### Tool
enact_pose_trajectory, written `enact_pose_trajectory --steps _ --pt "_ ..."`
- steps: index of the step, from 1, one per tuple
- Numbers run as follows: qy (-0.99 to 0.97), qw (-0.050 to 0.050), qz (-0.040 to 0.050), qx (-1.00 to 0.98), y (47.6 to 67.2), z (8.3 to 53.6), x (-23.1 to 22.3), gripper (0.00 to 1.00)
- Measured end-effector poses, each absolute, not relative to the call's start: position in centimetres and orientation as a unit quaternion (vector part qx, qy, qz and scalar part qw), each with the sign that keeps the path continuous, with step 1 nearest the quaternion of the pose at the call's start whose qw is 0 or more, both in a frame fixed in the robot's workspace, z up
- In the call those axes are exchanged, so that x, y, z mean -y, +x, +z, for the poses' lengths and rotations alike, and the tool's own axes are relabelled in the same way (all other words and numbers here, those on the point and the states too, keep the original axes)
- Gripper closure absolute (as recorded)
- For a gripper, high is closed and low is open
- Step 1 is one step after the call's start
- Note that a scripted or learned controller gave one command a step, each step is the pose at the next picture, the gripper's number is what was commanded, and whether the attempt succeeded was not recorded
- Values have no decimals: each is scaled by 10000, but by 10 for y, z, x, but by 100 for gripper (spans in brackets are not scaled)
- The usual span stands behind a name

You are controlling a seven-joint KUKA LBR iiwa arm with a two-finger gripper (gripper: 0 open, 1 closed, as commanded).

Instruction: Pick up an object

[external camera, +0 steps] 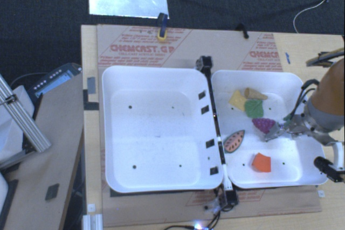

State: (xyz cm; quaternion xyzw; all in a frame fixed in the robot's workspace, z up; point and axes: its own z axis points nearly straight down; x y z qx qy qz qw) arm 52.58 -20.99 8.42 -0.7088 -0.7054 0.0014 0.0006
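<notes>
Purple lump point(263, 125) beside hand point(273, 132)

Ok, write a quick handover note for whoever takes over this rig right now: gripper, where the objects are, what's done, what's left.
Gripper: low in the right bin, reaching in from the right, tip right beside the purple object. Whether it grips anything cannot be told.
Objects, all in the right bin: yellow piece, tan piece, green piece, purple object, red-and-tan slice, orange block.
Left bin: white, next to it.
Done: arm brought down near the purple object.
Left: secure a grasp and lift an object out.
</notes>
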Motion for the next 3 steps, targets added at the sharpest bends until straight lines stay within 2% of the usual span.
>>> enact_pose_trajectory --steps 1,2,3 --pt "-7042 -35 -21 7100 596 86 189 0" --pt "-7049 -38 -19 7093 643 86 206 0" --pt "-7042 -36 -19 7100 642 97 206 100"
